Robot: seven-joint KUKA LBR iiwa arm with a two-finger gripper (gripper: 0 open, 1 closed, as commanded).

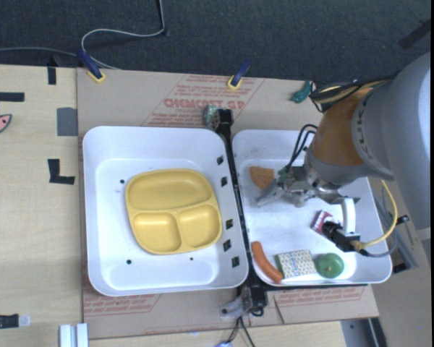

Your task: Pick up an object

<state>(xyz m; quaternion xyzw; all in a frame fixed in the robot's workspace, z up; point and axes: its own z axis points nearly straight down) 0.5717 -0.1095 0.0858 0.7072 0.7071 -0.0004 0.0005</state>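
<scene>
While the pincer (278, 190) sits low in the right bin (282, 230), just beside a brown piece (260, 175) toward that bin's left side, its state is unreadable from this angle. Cannot tell how far open it is, or whether it has hold of anything.

Brown piece looks the likeliest target.

Risks, as I judge them:
- Piece lies near the wall shared with the left bin (101, 194). An off-centre close could shove it against that wall, or catch only an edge.
- Shape looks flattish and irregular, so poor purchase. It may slip out on the lift.

Other items lie well apart from the pincer, along the bin's bottom edge:
- orange stick (266, 261)
- patterned block (295, 264), just beside the stick
- green ball (330, 265)

Small pink thing (320, 219) sits mid-bin, close under the arm. A sweep rightward might knock it. Nothing stands between pincer and brown piece.

Left bin holds a yellow divided plate (175, 210). No bearing on this pick.
</scene>
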